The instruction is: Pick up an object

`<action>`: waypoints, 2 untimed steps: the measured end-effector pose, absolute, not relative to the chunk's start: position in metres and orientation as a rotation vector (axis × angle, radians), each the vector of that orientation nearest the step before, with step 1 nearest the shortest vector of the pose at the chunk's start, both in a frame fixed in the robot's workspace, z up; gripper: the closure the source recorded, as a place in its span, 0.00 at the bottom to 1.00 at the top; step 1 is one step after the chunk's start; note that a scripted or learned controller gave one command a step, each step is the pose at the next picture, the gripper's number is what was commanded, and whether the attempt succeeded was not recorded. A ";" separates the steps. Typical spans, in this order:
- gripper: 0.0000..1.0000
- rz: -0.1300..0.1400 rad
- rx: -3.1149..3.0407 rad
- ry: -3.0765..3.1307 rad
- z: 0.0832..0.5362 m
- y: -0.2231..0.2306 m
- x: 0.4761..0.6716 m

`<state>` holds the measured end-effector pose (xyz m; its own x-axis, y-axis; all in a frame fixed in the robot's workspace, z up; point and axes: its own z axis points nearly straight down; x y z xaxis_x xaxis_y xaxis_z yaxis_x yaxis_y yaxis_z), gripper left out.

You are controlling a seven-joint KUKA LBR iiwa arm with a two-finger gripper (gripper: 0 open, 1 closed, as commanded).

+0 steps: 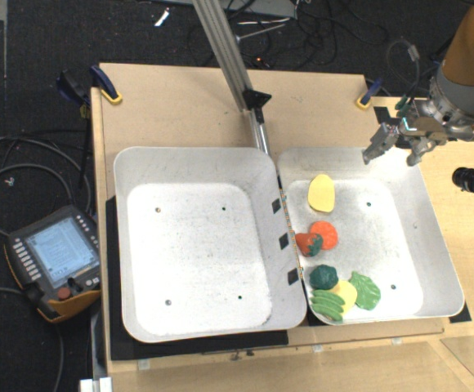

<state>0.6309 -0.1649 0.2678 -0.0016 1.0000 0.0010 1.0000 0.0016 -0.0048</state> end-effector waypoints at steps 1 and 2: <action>0.00 0.002 -2.218 -2.224 0.270 -0.165 0.631; 0.00 0.006 -2.218 -2.217 0.206 -0.165 0.630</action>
